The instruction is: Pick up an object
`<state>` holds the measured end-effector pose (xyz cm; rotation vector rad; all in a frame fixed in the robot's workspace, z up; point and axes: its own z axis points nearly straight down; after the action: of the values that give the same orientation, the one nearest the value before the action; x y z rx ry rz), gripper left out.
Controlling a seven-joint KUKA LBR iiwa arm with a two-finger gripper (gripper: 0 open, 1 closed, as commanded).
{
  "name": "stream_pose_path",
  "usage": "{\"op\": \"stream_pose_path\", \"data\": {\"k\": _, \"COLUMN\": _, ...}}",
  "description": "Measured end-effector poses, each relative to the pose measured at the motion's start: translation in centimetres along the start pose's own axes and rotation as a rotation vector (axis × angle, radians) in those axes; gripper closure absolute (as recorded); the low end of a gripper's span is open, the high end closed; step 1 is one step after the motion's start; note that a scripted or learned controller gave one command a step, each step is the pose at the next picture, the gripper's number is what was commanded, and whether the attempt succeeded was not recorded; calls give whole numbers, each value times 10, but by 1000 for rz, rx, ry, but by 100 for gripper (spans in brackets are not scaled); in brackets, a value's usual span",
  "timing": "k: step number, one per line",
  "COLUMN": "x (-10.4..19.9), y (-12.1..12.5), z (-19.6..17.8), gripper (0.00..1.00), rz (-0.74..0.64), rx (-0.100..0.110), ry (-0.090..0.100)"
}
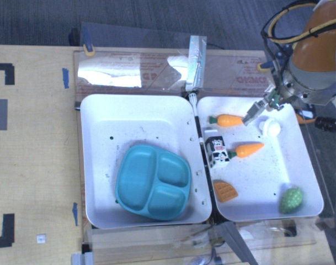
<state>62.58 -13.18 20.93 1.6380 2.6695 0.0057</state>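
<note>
My gripper [255, 112] hangs over the far part of the right bin [305, 164], its tip just right of an orange carrot [228, 120] with a green top. A second carrot [248, 149] lies a little nearer, pointing right. Beside it, against the bin's left wall, stands a small black-and-white toy [217, 150]. An orange ridged piece [225, 191] rests near the front left of this bin, and a green bumpy ball [291, 199] sits in its front right corner. A white round object [271, 128] lies just below the gripper.
The left bin [101, 120] holds a blue divided plate [153, 181] toward its front. A metal divider bar [196, 62] and a clear back panel stand behind both bins. The arm's orange band and black cables [300, 21] rise at the top right.
</note>
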Motion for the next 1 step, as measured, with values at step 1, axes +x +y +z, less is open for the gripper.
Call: {"op": "stream_pose_path", "data": {"k": 1, "x": 22, "y": -29, "z": 81, "gripper": 0, "rz": -14, "rx": 14, "ry": 11}}
